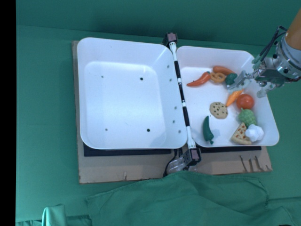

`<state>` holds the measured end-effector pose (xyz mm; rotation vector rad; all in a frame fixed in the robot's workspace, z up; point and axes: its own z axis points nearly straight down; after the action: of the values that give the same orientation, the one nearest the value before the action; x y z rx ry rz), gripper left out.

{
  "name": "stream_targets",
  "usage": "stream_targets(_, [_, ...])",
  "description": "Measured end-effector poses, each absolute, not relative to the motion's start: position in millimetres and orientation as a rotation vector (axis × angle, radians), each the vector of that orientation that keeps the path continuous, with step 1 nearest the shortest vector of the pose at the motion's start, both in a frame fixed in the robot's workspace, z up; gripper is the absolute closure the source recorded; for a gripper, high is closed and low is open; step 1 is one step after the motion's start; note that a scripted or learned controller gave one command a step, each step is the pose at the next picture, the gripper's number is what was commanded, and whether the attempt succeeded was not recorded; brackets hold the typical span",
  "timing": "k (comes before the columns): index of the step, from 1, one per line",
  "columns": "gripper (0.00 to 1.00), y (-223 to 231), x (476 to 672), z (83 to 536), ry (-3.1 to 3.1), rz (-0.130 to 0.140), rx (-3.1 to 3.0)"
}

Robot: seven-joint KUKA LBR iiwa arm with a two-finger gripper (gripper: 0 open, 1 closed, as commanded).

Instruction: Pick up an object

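White plastic forms both bins; the left bin [124,100] has nothing to take, and all the toy food lies in the right bin [197,60], so the arm works there. The arm enters from the right, wrist low and tilted, and the gripper [241,80] sits over the far right part of that bin. Its fingers look a little apart, beside a dark green piece [230,79] and above the carrot [233,98]; nothing is clearly held. The tomato [245,101], cookie [218,110], red pepper [199,80] and waffle [241,134] lie nearby.
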<state>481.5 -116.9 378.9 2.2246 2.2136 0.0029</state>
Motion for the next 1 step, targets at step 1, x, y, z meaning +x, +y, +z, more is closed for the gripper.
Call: stream_targets(1, [0.00, -116.9, 481.5, 379.0, 2.214, 0.003, 2.225])
